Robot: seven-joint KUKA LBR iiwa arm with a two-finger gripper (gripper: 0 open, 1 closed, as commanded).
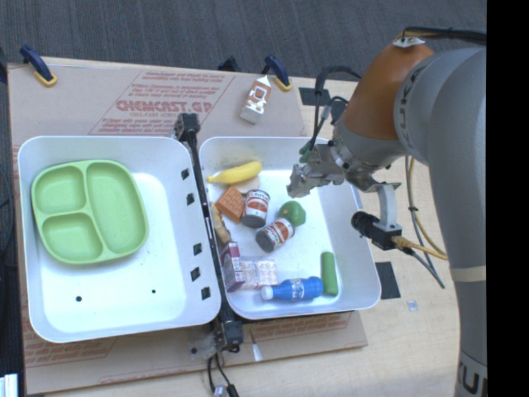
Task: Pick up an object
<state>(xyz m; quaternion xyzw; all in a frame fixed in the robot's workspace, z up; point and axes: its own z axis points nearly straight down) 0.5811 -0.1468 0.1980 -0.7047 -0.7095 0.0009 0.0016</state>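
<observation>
Several items crowd the right bin (357, 259): banana (235, 173), long axis 2-to-8 o'clock, lies at its 11 o'clock corner, cans (257, 208) and green fruit (292, 213) between it and gripper (299, 180); finger state indiscernible.

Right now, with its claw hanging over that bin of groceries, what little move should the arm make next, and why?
Probably lower straight down a little. The claw hovers above the right bin, just beside the green apple and holding nothing, so the apple looks like the nearest thing to grab.
</observation>
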